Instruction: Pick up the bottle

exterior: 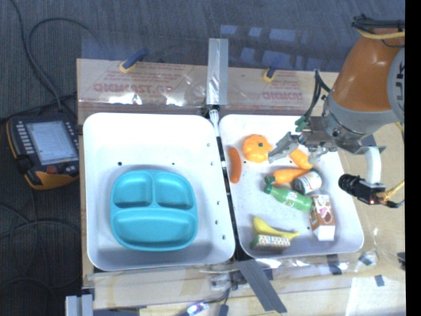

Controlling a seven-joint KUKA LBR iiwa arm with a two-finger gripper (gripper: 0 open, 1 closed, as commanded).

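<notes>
The bottle is green with a pale label and lies on its side in the middle of the right bin. My gripper hovers over the bin's back part, up and slightly right of the bottle and apart from it. Its fingers are spread open. A small orange piece lies just below the gap between them; I cannot tell if it touches them. A carrot-like piece and a silver can lie between the gripper and the bottle.
The right bin also holds an orange fruit, a red-orange piece by the left wall, a banana, a dark packet and a small carton. The left bin holds a blue divided plate.
</notes>
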